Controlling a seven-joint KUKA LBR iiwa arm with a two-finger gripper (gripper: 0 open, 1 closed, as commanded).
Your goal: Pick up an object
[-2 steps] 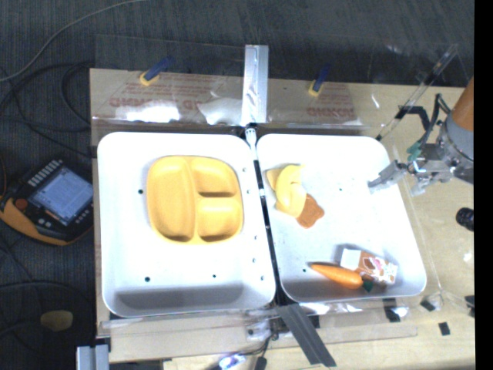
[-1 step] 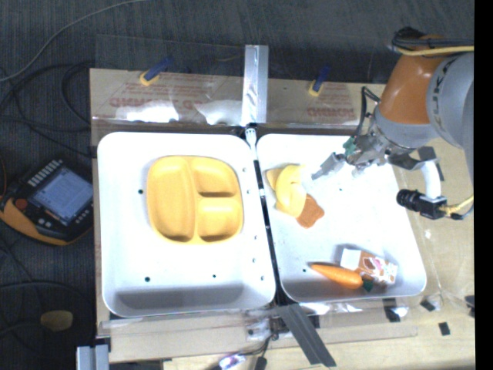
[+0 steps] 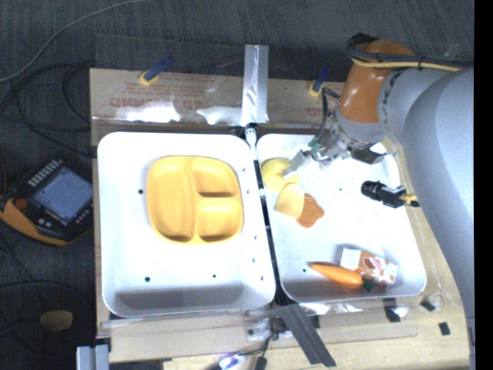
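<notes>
My gripper [image 3: 296, 163] is low in the right bin [image 3: 347, 233], near its back left corner. Its tip is right beside the yellow round fruit [image 3: 271, 172]. It may be touching the fruit, but the view is too small for me to be sure. I cannot tell if my hand is spread or pressed together. The fruit sits by the wall between the two bins. Just in front of it lies a yellow slice [image 3: 290, 199], touching a brown-orange piece [image 3: 310, 213]. Near the front of this bin lie a carrot [image 3: 336, 274] and a little carton [image 3: 379, 269], close together. The left bin [image 3: 115, 268] holds a yellow plate with three parts [image 3: 192, 199].
</notes>
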